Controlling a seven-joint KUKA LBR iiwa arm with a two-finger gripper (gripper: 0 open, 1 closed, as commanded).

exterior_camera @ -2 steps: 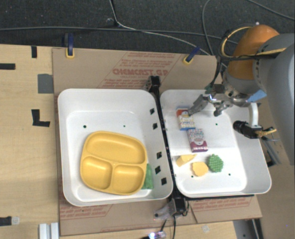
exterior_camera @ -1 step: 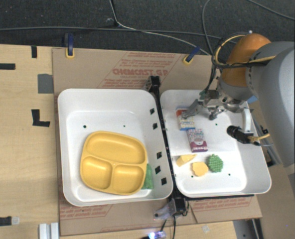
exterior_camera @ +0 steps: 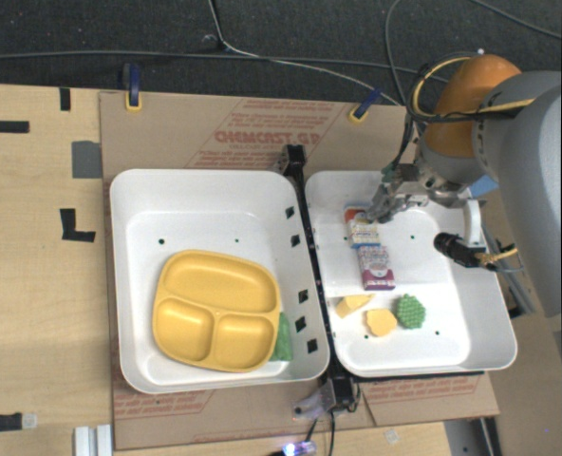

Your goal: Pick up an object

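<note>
My gripper (exterior_camera: 374, 211) hangs low over the back of the right bin (exterior_camera: 480, 345), right above the top end of a flat packet (exterior_camera: 370, 252) with a red, white and purple wrapper. The packet lies lengthwise on the bin floor. In front of it lie a pale yellow wedge (exterior_camera: 353, 304), a round yellow piece (exterior_camera: 381, 323) and a bumpy green ball (exterior_camera: 410, 311). Nothing shows between the gripper and the packet that tells of a hold.
The left bin (exterior_camera: 129, 207) holds a yellow three-part tray (exterior_camera: 215, 309) with a green object (exterior_camera: 283, 338) wedged at its right edge. A black divider strip (exterior_camera: 305, 255) runs between the bins. Both bins rest on cardboard (exterior_camera: 252, 131).
</note>
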